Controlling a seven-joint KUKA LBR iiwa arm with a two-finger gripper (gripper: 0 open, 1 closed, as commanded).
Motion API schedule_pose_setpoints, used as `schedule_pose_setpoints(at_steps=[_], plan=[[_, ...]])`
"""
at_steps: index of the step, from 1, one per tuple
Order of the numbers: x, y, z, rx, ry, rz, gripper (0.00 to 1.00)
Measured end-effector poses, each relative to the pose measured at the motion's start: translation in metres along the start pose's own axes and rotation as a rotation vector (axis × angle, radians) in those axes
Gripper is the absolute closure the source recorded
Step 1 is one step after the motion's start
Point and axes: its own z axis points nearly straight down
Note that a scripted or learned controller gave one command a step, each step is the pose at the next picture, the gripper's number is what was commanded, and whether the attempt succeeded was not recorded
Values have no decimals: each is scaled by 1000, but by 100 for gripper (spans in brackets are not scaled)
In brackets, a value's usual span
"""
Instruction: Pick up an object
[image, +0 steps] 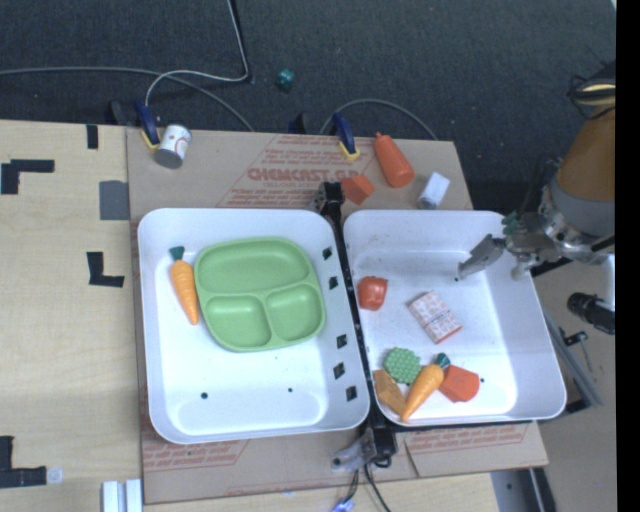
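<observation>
Bins sit side by side on the bench: the left shallow white bin (160, 330) holds a light green plastic plate with three compartments (260, 293) and a small orange toy carrot with a green top (184, 287) lying just beside the plate's left edge. The right shallow white bin (520, 330) holds the loose items for picking. Near its left wall lies a small orange-red rounded block (372, 292). Toward the middle rests a flat pinkish rectangular piece with a checked pattern (435, 315), tilted diagonally. Along the near wall is a cluster: a green bumpy round toy (402, 364), a second orange toy carrot (423, 389) lying slantwise beside it, a brownish-orange piece (389, 393) against the carrot's lower end, and a red wedge-like block (460, 384) touching the carrot's upper end. The grey two-finger gripper (478, 262) reaches in from the right, above the far right part of this bin, well apart from every item in it; one dark finger (482, 255) points down and left toward the bin floor, and whether the fingers are spread or pressed together cannot be told, though nothing is seen between them. Beyond the bins, on the cardboard sheet (290, 170), lie an orange bottle-shaped toy (393, 161), a small pale cube (434, 189) and a white cylindrical can (173, 144).
</observation>
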Motion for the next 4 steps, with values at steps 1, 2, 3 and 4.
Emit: schedule_pose_setpoints(at_steps=[1,2,3,4], plan=[[26,-15,38,1,1,0,0],[57,-13,96,2,1,0,0],[41,-28,121,-5,0,-1,0],[14,-37,121,-7,-1,0,0]])
